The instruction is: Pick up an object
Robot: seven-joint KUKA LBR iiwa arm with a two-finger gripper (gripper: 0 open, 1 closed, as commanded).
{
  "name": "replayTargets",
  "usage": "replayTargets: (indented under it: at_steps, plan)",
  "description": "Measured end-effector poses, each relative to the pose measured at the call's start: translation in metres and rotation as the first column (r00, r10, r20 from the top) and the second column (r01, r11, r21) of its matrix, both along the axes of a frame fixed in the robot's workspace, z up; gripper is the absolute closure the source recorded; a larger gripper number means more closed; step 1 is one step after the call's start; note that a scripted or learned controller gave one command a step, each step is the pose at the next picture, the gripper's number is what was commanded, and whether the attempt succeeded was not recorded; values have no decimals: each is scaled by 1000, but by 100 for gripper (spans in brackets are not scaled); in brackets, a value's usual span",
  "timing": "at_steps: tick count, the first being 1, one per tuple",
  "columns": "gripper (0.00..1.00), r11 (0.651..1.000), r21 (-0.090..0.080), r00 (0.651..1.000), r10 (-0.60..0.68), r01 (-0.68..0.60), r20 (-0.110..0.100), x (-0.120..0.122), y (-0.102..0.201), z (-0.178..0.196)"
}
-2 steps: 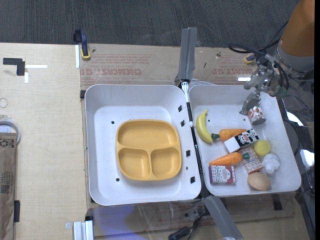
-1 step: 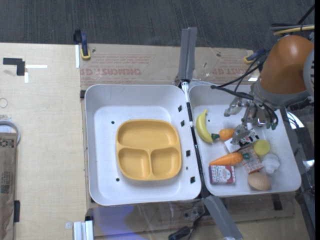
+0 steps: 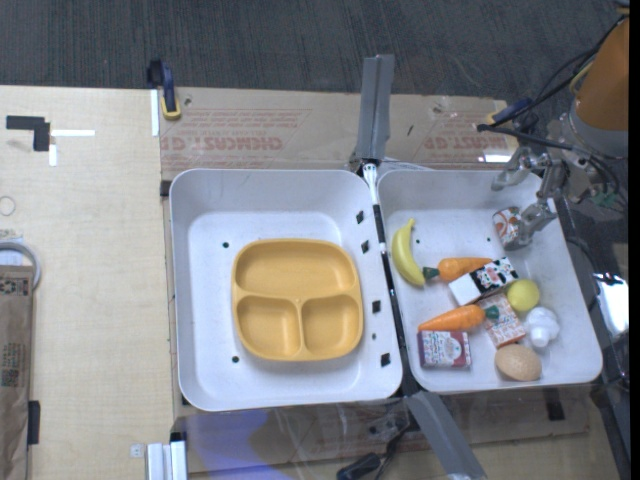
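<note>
The right bin holds several toy foods: a banana, two carrots, a black-and-white carton, a lemon, a white ball, a tan egg, a red box and a small silver-and-red can. My gripper hangs over the bin's far right corner, just above and right of the can. Whether it touches the can is unclear from this angle.
The left bin holds a yellow divided plate. A grey divider bar rises between the bins at the back. Cables trail from the arm at the upper right. Brown cardboard lies behind the bins.
</note>
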State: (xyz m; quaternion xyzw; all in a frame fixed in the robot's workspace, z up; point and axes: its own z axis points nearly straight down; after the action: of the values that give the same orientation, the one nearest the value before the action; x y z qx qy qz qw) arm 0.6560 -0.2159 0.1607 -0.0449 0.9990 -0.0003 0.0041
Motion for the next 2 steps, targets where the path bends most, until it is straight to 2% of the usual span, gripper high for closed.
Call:
replayTargets:
  at_steps: [1,2]
  plan:
    - [100,1000,1,1000,-4,4,8,2,0,11]
    - [0,1000,1,1000,-3,3,7,2,0,11]
